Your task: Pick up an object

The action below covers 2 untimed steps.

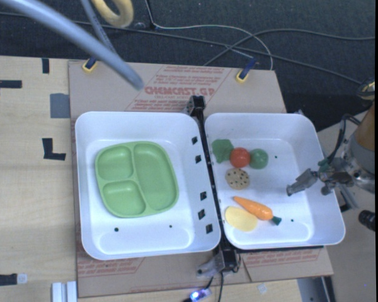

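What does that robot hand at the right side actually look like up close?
The gripper is small and dark grey, ending in a slim metal finger that tapers to a point. Behind it sits a blocky grey wrist with greenish spots, thin black cables looping above, and a hint of the arm's orange band at the frame's edge.

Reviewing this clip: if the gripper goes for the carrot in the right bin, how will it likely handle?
The carrot tapers, so fingers closing near its thin end may slip off. Lying flat and rounded, it could roll if nudged sideways. It touches the yellow piece, so a push probably shifts both. The gripper hovers near the bin's right side.
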Available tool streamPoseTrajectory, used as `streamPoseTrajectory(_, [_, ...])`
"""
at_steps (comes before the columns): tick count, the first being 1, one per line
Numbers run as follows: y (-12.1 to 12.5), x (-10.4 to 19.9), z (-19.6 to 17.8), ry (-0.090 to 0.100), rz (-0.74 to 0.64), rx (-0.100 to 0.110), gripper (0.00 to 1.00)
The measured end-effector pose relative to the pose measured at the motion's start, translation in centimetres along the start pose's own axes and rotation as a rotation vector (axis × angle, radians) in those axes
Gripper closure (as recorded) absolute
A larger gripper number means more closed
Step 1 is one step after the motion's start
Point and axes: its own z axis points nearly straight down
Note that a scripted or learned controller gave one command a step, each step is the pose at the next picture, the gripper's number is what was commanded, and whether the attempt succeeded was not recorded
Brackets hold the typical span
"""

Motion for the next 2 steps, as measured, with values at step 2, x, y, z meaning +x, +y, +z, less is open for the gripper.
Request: streamPoseTrajectory(2, [-0.1, 0.2, 5.8, -0.001, -0.004, -0.006, 0.0])
